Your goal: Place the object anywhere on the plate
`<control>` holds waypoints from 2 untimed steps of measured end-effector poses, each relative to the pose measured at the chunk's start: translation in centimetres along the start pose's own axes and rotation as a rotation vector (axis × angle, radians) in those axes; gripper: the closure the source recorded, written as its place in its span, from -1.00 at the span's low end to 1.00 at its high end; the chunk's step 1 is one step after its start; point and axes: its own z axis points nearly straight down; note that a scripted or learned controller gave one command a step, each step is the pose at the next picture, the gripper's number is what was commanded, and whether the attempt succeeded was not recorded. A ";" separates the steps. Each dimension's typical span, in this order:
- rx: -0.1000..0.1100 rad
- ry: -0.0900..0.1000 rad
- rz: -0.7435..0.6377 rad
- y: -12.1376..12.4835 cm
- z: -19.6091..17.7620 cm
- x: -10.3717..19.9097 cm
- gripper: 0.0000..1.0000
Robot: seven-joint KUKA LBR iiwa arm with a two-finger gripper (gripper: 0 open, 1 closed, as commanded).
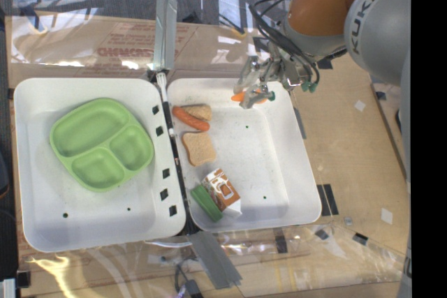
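There's a small orange object [239,98] pinched at the tip of the gripper [253,93], up over the far edge of the right bin [279,157]. It appears to sit between the fingers, so I call this a grasp, with the fingers closed on it, though the piece is tiny and partly masked by the metalwork. I cannot tell what it is exactly; it looks like a bit of toy food. My read: light, stiff plastic, smooth and a touch slippery, so a narrow pinch across its middle suits it, and a loose hold could let it twist or drop on the way across.

Its destination, the green plate [102,143], lies in the left bin [42,213], well apart from the gripper. It's a divided plate with one large section and two smaller ones, and any of them will do.

Below the gripper, the right bin carries more play food: a hot dog [192,116] near the divider, a slice of bread [200,148] just beside it, and a small brown-and-white carton [222,191] leaning on a green piece [207,203] in the near corner.

A grey divider [165,59] runs between the two bins, which the carry must clear.
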 end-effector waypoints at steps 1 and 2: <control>-0.004 0.004 -0.171 10.3 3.4 -1.0 1.00; -0.004 0.004 -0.084 19.5 3.3 0.1 1.00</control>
